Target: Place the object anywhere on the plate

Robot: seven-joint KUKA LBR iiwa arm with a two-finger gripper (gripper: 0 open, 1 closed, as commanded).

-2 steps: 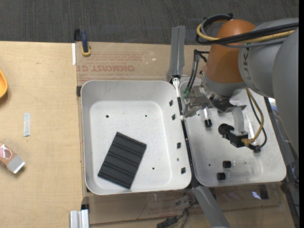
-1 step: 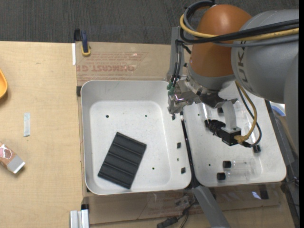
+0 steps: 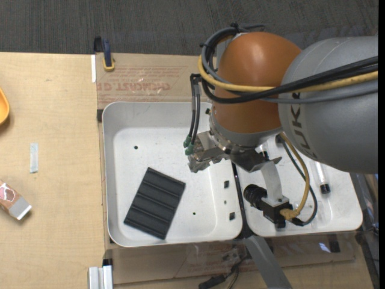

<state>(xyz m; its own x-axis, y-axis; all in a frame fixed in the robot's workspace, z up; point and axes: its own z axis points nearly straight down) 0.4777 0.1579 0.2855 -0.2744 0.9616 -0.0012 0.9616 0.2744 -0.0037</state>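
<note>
A black ribbed rectangular slab lies flat and tilted in the front left part of the left white bin. My gripper hangs over that bin's right side, up and to the right of the slab and apart from it. The orange wrist band and grey arm cover much of the gripper and of the right bin. A thin white pen-like thing with a dark tip lies in the right bin, partly under the arm. I see nothing held at the gripper.
Left of the bins on the wooden bench lie an orange item at the edge, a small grey strip and a small packet. A blue clamp stands behind the left bin. Black and yellow cables hang over the right bin.
</note>
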